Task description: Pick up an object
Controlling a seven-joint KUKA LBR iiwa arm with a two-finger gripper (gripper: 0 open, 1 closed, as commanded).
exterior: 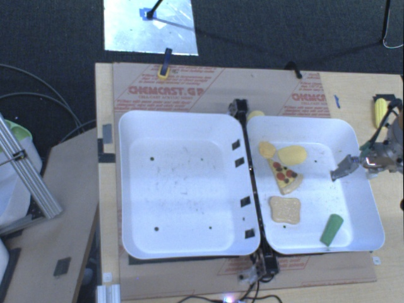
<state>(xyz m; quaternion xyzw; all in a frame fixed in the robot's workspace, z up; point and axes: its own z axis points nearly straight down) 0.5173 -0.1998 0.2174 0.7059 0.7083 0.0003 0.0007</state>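
Note:
The right bin (353,137) holds a yellow potato-like piece (292,154), a small yellow lump (267,149), a pizza slice (285,176), a slice of toast (285,209) and a green cylinder (331,230). My gripper (345,167) reaches in from the right edge and hovers over the right side of that bin, right of the pizza slice and above the green cylinder. Nothing shows between its fingers.
The left bin (132,131) sits beside the right one, joined by a black divider with clips (243,175). A yellow object (380,111) lies on the bench at far right. A metal plate (150,16) lies on the floor beyond the bench.

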